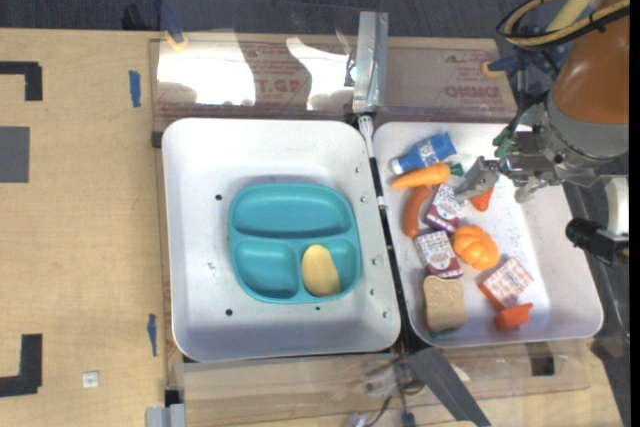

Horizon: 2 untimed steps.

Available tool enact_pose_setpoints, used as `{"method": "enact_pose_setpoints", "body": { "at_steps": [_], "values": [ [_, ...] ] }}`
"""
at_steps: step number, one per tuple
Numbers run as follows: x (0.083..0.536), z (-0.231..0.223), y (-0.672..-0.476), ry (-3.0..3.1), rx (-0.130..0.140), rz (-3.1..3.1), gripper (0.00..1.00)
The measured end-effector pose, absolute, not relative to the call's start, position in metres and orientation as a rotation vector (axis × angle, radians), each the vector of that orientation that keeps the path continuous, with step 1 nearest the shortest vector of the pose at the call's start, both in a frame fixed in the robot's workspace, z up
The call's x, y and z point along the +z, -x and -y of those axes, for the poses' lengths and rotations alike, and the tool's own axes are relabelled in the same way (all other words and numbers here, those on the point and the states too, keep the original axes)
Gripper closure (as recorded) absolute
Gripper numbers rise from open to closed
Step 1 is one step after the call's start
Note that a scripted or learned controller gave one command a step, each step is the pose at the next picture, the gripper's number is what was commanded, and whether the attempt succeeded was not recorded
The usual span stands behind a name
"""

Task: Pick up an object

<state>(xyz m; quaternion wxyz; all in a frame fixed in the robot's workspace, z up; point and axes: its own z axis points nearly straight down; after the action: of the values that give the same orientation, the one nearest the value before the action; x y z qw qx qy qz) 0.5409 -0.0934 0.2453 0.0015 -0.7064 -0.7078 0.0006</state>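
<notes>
While the gripper (478, 179) hovers low over the right bin (575, 310), we cannot tell its state. We target the carrot (421, 177) lying just left of it at the far side: light, rigid, smooth; grasp across mid-length

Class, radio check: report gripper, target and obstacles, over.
Gripper low over right bin, beside carrot. Nothing seen held. Toy food crowded close around it. Potato sits in teal tray, left bin.

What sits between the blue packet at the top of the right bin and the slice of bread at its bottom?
In the camera view, between the blue packet and the bread slice lie a carrot, a sausage and two small maroon packets.
</notes>
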Motion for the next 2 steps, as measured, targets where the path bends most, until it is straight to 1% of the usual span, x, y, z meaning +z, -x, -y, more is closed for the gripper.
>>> {"method": "enact_pose_setpoints", "body": {
  "at_steps": [1, 2],
  "values": [
    [0.1833, 0.1273, -0.5436, 2.189, 0.006, 2.247, 0.00],
    [0.1897, 0.1360, -0.5434, 1.962, -0.001, 2.453, 0.00]
  ]
}}
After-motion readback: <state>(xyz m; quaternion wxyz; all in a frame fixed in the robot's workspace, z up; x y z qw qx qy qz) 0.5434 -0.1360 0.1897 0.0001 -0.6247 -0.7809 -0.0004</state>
